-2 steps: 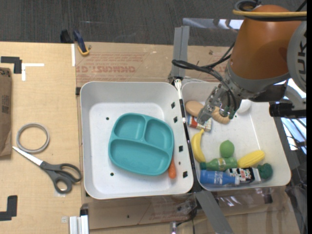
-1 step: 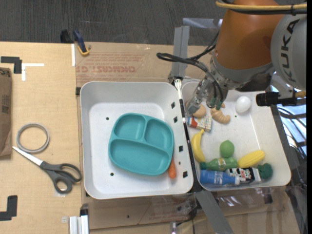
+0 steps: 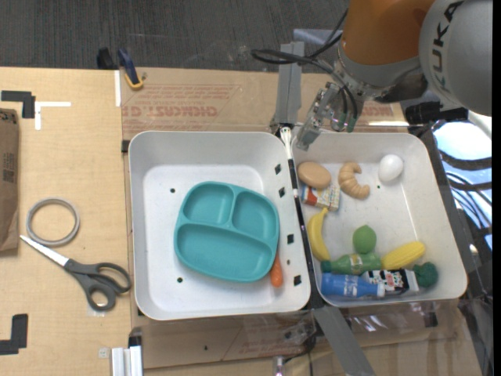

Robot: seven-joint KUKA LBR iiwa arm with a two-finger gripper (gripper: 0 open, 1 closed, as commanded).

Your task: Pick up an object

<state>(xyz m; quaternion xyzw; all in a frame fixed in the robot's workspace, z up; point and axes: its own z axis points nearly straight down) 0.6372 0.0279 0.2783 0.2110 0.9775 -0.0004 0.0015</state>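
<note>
Gripper (image 3: 327, 116) above right bin's (image 3: 438, 210) far-left corner, finger state unclear; croissant (image 3: 354, 180) and egg (image 3: 390, 168) just inside it

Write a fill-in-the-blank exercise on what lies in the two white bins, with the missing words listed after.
1. The teal divided plastic plate lies in the ____ bin.
2. The small orange carrot lies against that plate's ____ right corner.
3. The white egg sits near the right bin's ____ right corner.
4. The blue plastic bottle lies on its ____ along the right bin's near wall.

Missing words: left; near; far; side
</note>
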